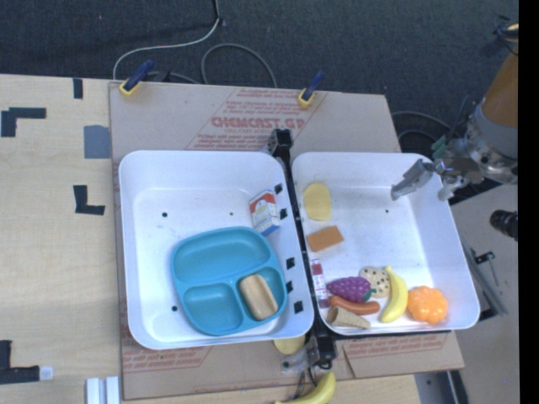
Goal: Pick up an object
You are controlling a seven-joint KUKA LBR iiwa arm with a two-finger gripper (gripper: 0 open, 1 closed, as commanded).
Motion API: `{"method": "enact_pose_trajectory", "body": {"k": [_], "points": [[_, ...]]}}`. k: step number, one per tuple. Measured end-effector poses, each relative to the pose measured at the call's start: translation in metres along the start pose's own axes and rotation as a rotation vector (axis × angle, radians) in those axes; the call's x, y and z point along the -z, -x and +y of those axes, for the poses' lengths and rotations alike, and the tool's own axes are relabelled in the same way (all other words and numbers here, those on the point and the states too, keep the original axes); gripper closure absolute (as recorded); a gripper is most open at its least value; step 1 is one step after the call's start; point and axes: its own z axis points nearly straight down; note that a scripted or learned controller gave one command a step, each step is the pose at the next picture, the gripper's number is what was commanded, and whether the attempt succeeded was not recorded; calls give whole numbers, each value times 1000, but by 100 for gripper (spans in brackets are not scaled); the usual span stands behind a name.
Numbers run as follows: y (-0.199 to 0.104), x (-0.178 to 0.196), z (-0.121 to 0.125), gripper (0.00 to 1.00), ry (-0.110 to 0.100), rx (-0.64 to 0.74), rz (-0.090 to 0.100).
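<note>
A robotics lab bench: 2 white bins [139, 225] of toy food, clamped cardboard [244, 120], loose cables [210, 49].

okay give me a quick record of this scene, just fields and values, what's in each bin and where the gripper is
left bin: blue divided plate carrying a bread roll; small milk carton beside the plate
right bin: yellow chip, orange block, grapes, hot dog, cookie, banana, orange fruit
gripper: over the right bin's far right corner, holding nothing visible
outside bins: second banana at the bench's near edge
</note>
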Motion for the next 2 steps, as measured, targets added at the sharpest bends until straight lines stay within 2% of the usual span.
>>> {"method": "enact_pose_trajectory", "body": {"k": [1,2], "points": [[-70,-56,-68,0,-9,3,5],[-85,-149,0,0,-4,3,1]]}}
